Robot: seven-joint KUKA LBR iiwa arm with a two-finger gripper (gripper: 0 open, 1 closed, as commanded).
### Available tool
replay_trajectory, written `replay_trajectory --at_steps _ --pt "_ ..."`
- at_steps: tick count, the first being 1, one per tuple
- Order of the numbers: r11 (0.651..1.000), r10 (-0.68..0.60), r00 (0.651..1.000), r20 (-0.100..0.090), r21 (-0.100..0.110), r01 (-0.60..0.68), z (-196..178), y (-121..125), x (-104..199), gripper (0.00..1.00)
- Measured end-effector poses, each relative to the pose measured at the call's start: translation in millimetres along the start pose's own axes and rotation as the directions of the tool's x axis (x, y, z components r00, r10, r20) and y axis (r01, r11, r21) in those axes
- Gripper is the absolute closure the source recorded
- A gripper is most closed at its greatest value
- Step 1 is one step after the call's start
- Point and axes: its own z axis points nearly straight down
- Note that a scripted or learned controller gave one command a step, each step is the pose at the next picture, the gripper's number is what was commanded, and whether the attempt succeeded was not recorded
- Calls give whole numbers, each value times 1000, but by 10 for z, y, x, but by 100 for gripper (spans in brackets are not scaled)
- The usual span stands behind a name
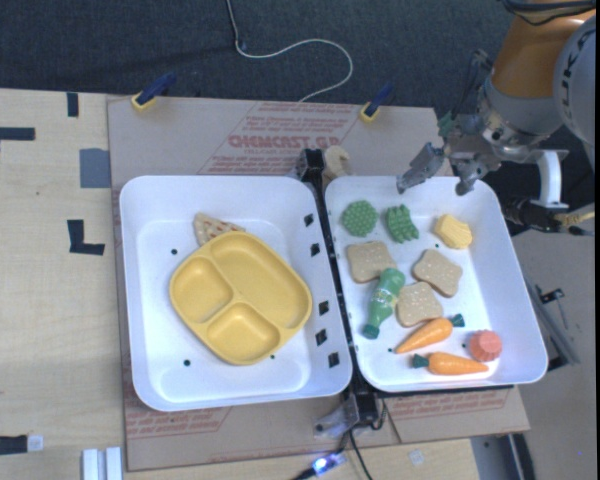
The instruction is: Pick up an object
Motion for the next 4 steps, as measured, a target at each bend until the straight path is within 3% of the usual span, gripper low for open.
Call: replay_trajectory --at_steps 1,4 --pt "1000 -3 1000 1 -14 3 -88 19 4 0" --pt "1000 -3 1000 1 -8 3 1518 -86 200 0"
